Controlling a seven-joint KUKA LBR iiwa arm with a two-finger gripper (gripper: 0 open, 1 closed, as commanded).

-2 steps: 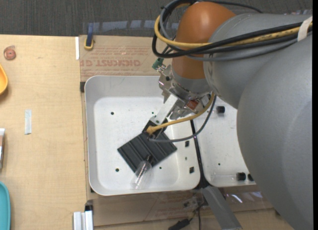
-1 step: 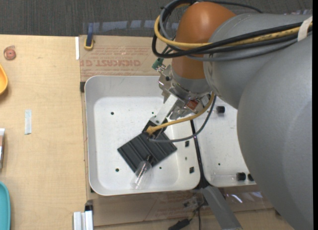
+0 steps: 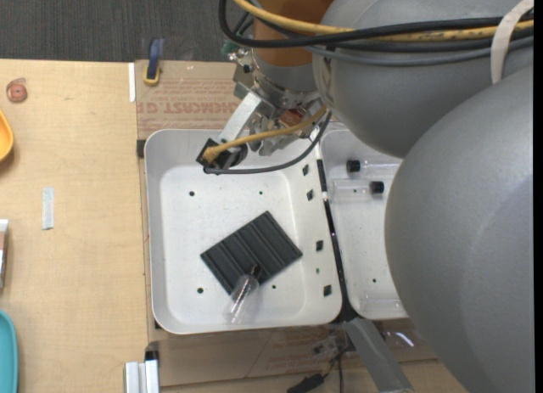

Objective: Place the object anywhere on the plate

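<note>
So here's what you've got. The arm (image 3: pixel 441 171) comes in from the right and takes up most of that side, big grey body with the orange band up top. The hand (image 3: pixel 263 115) hangs over the far edge of the left bin (image 3: pixel 170 238), right about at its top rim. You're looking straight down on the back of it, so you honestly can't tell if it's open or closed, or whether it has anything in it.

In the left bin there's a black ribbed plate (image 3: pixel 252 251), rectangular, lying flat and turned diagonally, a bit below the middle of the bin. The thing you care about is the small clear tube (image 3: pixel 241 293). It's lying at the plate's lower edge, near the bottom corner, with its upper end overlapping the plate and the rest sticking out over the white bin floor. It's well apart from the hand.

The right bin (image 3: pixel 365 238) is mostly hidden under the arm. Both bins sit on printed cardboard (image 3: pixel 191 103), with a blue clamp (image 3: pixel 155 58) at its top left corner. Out on the wooden desk (image 3: pixel 76 281) to the left, an orange thing (image 3: pixel 4 141) and a teal thing (image 3: pixel 7 353) poke in at the edge.
</note>
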